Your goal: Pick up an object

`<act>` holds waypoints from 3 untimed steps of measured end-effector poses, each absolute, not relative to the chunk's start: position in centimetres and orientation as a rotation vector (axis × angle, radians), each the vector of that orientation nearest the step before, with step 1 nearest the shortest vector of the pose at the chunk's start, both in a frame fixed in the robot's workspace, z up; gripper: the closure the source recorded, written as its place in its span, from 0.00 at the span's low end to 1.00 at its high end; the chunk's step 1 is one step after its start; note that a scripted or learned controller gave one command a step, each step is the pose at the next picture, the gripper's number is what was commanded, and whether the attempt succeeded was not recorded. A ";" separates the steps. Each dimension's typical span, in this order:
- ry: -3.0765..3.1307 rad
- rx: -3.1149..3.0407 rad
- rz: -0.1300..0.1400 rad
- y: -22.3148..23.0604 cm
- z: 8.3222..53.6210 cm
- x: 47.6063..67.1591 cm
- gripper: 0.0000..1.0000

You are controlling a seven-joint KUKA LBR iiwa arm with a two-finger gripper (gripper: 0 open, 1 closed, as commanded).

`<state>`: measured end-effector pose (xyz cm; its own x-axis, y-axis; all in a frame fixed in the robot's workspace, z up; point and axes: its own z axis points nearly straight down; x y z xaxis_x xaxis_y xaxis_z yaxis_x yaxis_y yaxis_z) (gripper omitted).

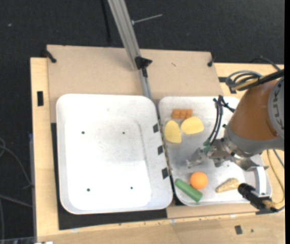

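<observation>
The right bin [212, 103] holds several small things. An orange waffle-like block [181, 114] lies near its back wall, with two pale yellow pieces [173, 132] [192, 125] just in front of it. At the bin's front lie an orange ball [199, 180], a green cylinder [188, 190] and a beige wedge [227, 185]. My gripper [198, 158] hangs over the middle of this bin, above and slightly behind the orange ball, right of the yellow pieces. Nothing shows in its grip. The orange-banded wrist [252, 121] covers the bin's right side.
The left white bin [63, 136] sits beside the right one, with black clips along the shared wall [161, 149]. A slanted metal pole [127, 29] rises behind the bins. Cables [241, 79] lie at the back right.
</observation>
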<state>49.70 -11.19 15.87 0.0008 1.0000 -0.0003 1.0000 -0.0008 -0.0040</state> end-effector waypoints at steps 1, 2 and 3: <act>-2.218 -2.221 0.005 -11.3 10.6 49.6 0.00; -2.218 -2.233 -0.006 -11.4 12.0 49.9 1.00; -2.230 -2.222 -0.006 -11.2 16.8 51.0 1.00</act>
<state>50.97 -11.24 16.76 -0.0034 1.0000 -0.0016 1.0000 0.0034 0.0070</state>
